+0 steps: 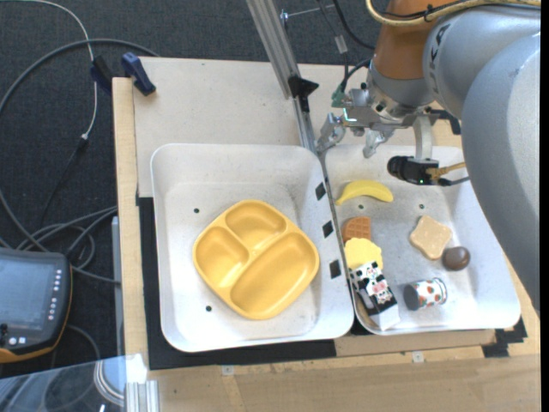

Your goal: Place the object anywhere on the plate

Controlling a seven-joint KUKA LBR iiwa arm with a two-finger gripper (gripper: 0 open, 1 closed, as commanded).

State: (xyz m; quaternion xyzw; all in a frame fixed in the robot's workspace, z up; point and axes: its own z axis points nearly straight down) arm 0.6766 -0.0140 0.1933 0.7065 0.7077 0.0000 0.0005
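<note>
Camera view: tool hangs over the right bin's far left corner, fingers spread, pinching nothing. Banana lies just below it in that bin, with waffle, toast, chocolate ball, can and carton nearer. Yellow plate sits in left bin.

Yellow three-compartment plate flat in left bin, seemingly bare.
</note>
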